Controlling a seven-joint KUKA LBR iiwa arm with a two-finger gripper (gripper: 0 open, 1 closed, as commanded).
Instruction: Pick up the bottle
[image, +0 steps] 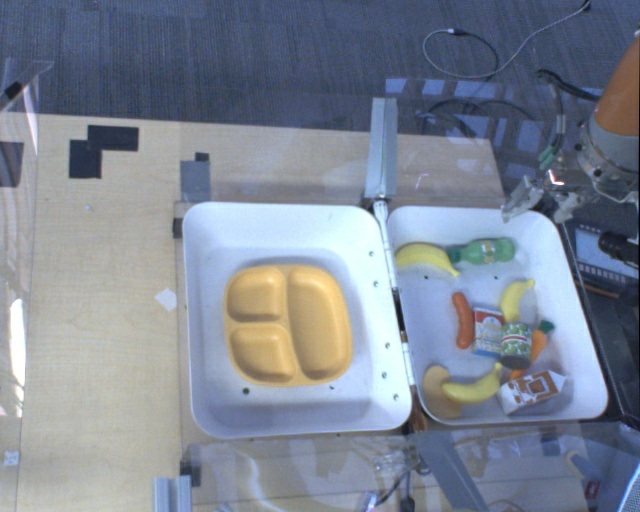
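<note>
i see the green bottle (482, 251) lying on its side at the far edge of the right bin (585, 330), just beside a banana (425, 258). the gripper (545, 196) hovers over that bin's far right corner, fingers spread apart and grasping nothing.

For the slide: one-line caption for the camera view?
End effector above right bin's far rim; green bottle lies ungrasped beside a banana.
</note>
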